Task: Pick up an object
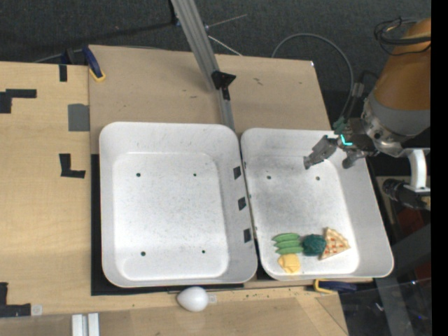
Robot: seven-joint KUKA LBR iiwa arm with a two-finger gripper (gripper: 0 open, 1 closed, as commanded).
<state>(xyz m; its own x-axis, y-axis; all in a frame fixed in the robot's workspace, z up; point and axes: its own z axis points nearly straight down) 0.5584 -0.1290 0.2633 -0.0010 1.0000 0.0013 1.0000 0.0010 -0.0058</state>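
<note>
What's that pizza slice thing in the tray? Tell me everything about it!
The pizza slice is a small toy wedge, likely plastic, with a tan crust edge and an orange-yellow top dotted with red spots. It lies flat in the near right corner of the right bin, its tip pointing away from the camera. Its left edge sits against a dark green toy. The gripper hangs far from it.

Four small items clustered at near end of right bin (364, 208), lying flat on its floor: green pea pod (285, 240) at left, dark green broccoli-like lump (313, 243) touching its right end, yellow corn-like piece (289, 262) just near of pod, pizza slice (335, 243) at right, orange with spots, tip pointing far, crust edge near; white egg (192, 299) on counter (210, 82) just near of left bin (168, 135)
</note>
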